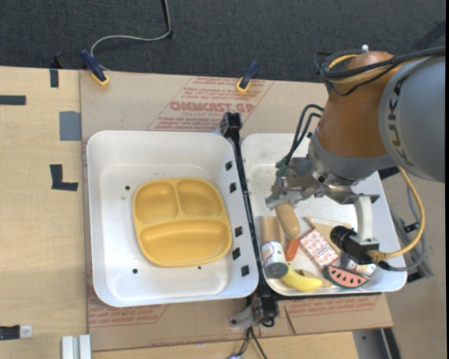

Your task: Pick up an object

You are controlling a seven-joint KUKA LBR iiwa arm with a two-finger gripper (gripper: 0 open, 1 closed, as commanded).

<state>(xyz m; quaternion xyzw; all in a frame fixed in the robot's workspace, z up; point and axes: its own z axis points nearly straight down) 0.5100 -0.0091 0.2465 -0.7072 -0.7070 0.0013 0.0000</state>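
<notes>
Yellow plate (182, 221) mid left bin (105, 200), margins free; pincer (286, 194) over crowded right bin (391, 223), grip state unclear.

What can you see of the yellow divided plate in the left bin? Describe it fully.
The yellow plate looks like smooth plastic, with rounded corners and three compartments: two small ones on the far side and one long one nearer the camera. It lies flat and upright on the floor of the left bin, roughly central. All compartments hold nothing, and only the bin touches it.
</notes>
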